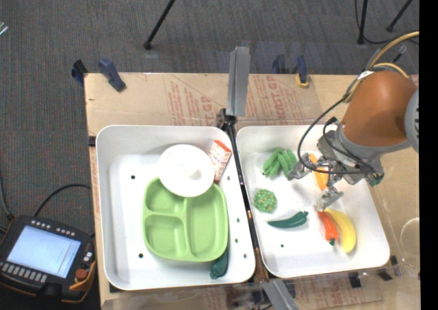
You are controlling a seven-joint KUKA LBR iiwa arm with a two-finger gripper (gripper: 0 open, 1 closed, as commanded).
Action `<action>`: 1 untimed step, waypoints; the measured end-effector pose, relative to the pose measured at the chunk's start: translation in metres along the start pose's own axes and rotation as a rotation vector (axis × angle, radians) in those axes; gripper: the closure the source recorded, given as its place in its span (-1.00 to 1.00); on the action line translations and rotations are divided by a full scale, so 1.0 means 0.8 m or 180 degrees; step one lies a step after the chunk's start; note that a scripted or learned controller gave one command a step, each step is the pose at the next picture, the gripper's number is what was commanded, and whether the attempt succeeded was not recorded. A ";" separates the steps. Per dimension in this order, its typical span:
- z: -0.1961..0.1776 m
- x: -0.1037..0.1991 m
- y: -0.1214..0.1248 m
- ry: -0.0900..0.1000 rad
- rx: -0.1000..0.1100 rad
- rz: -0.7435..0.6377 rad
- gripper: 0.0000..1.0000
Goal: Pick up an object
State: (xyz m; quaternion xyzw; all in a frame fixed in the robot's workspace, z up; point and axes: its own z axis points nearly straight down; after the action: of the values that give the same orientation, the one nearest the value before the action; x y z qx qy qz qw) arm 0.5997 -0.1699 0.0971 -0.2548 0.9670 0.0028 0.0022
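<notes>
My gripper (311, 188) hangs over the right bin (363, 261), below the orange wrist band, and is open, with one finger pointing left and the other (328, 199) pointing down toward the front. An orange-yellow toy vegetable (319, 178) lies right at the fingers; I cannot tell whether it touches them. A yellow banana (345, 230) and a red pepper (330, 228) lie just in front of the gripper. To its left are green pea pods (280, 161), a round green piece (265, 199) and a dark green chili (289, 220).
The left bin (113, 233) holds a green divided tray (185, 223), a white plate (186, 170) overlapping it, a small orange-white carton (220, 157) and a dark green item (219, 267). A grey post (238, 86) stands behind the divider. A teach pendant (44, 254) lies at the lower left.
</notes>
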 end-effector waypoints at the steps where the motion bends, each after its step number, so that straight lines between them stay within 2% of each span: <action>1: 0.012 -0.004 -0.007 0.0004 0.0013 -0.0065 -1.00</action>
State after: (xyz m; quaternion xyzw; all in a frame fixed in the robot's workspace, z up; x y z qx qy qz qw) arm 0.6051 -0.1733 0.0879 -0.2646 0.9644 0.0007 0.0021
